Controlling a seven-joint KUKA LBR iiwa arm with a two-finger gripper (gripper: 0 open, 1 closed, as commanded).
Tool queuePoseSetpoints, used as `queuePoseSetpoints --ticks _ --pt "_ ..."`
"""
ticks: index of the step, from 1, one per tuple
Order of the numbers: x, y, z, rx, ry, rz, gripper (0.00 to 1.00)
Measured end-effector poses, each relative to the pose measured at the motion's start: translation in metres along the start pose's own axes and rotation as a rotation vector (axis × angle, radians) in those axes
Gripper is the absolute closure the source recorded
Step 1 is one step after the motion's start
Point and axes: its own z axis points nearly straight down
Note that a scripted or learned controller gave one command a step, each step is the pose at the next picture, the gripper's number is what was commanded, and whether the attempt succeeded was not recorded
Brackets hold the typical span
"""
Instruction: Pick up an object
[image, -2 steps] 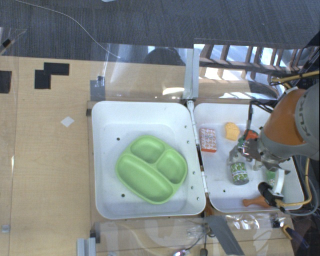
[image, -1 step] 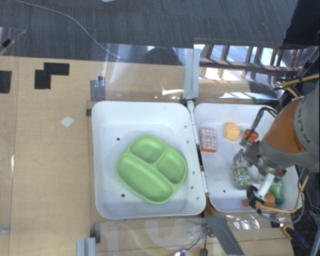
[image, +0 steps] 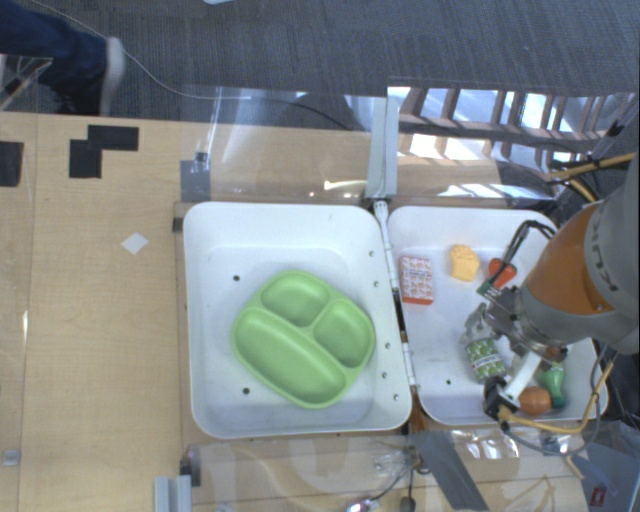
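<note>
In the right bin (image: 440, 400), the tool (image: 487, 345) touches a green-labelled can (image: 483, 357); its opening is unclear.

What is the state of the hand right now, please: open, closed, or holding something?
Hand: low in the right bin, at a green-patterned object; whether it is open, closed or holding it cannot be told.

Two white bins: left bin (image: 200, 300), right bin (image: 440, 230). One green divided plate (image: 303, 338). One red-white packet (image: 416, 279). One yellow item (image: 464, 262). One green can (image: 484, 357).
</note>
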Motion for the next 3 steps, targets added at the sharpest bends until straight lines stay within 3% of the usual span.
queuePoseSetpoints --ticks 2,3 --pt "-0.007 0.006 -0.001 -0.003 -0.003 -0.330 0.00" --pt "-0.002 0.005 -0.010 0.001 0.007 -0.337 1.00"
